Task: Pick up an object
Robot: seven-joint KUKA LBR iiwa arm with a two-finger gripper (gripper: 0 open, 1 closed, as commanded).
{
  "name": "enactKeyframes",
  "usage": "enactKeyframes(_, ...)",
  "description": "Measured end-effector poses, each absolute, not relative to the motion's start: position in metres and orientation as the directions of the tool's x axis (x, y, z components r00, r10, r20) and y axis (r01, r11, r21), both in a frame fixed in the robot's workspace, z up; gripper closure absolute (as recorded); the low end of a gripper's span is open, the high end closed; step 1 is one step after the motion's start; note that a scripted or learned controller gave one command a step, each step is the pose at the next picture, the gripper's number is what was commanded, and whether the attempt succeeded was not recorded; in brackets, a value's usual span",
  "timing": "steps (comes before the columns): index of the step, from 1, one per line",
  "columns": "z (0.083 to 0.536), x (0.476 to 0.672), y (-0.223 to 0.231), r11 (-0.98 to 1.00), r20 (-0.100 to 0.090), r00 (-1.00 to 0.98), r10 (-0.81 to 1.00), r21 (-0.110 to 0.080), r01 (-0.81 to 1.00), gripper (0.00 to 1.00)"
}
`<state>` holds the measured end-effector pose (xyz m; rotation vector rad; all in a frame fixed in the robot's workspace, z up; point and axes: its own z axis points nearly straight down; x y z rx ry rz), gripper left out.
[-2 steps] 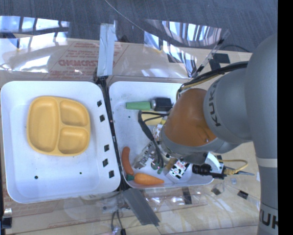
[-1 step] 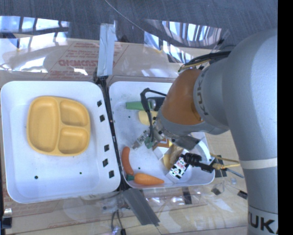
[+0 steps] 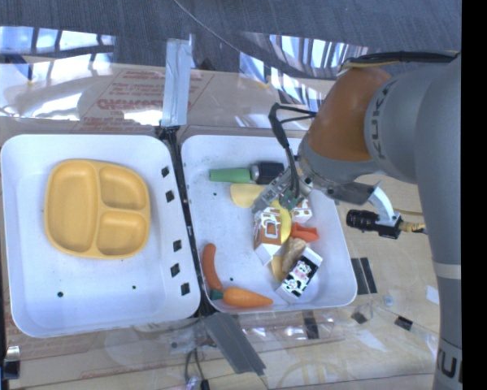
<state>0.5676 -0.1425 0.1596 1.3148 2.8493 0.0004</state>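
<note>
Whether the jaws stood apart or together could not be told; the gripper was down among the cluttered items in the right bin, its tip lost against the pile. Nothing could be seen held.

Right under and just below the gripper lay the likeliest target, a small orange-and-white carton, touching a yellow banana-like piece and a red item beside it. Further below sat a bread-coloured piece and a black-and-white cow-patterned box, all packed together.

To the upper left of the gripper a green-and-black marker-shaped object lay with its long axis running left-right, with a pale yellow piece just beneath it. Well down and to the left, near the bin's lower wall, were a carrot and a red sausage-shaped toy, each with open floor around it.

Judged from this, the pile beneath the gripper offered little room for fingers, while the bin's right wall stood close behind the wrist. The left bin, holding a yellow divided tray, lay well apart.
</note>
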Motion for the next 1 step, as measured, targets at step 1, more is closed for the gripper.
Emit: enactKeyframes(1, 0.1981, 0.5624, -0.0650, 0.618, -0.001, -0.618, 0.786, 0.003, 0.786, 1.00)
